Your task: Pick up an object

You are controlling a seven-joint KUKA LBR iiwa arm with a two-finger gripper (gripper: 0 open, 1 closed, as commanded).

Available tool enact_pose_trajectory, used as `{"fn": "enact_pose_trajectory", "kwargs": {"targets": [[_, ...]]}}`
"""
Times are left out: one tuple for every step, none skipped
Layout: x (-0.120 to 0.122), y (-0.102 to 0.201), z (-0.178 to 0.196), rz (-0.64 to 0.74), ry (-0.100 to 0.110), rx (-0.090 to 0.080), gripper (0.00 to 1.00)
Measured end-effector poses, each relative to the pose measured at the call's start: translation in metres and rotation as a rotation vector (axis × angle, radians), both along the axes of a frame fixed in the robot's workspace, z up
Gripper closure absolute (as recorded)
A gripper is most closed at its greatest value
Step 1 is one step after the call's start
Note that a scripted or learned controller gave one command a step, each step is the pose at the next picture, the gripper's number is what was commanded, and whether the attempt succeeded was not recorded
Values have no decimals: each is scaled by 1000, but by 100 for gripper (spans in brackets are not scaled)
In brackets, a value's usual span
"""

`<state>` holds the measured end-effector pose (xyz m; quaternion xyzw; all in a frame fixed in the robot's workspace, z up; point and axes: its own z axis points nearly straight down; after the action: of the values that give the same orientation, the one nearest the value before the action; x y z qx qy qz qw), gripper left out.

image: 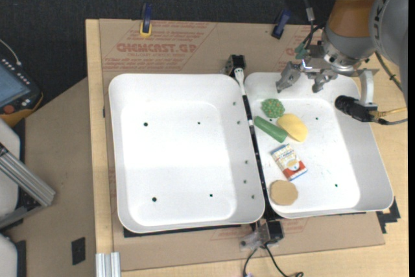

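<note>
The gripper (305, 79) hangs over the far edge of the right bin (363, 165), its two fingers (287, 78) spread apart with nothing between them. Just below it we find the objects, all in the right bin's near-left part: a green knobbly ball (273, 107), touching or nearly touching a yellow lemon-shaped piece (294, 127) and a green cylinder (270, 129) that lies slantwise beside the wall between the two bins. Nearer the camera lie a small printed packet (288, 161) and a round tan disc (283, 192) (the latter close to the bin's near rim). The left bin (130, 139) sits alongside. We judge the step in hand to be the approach: no object is grasped yet. The next move calls for choosing one target, centring the parted fingers over it and descending; the ball is nearest, but its close neighbours leave little room, so the packet or disc, lying apart, may be easier.
</note>
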<state>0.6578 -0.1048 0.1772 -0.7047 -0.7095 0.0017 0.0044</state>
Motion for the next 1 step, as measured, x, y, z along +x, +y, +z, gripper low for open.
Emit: {"fn": "enact_pose_trajectory", "kwargs": {"targets": [[1,-5,21,-5,-12,-5,100]]}}
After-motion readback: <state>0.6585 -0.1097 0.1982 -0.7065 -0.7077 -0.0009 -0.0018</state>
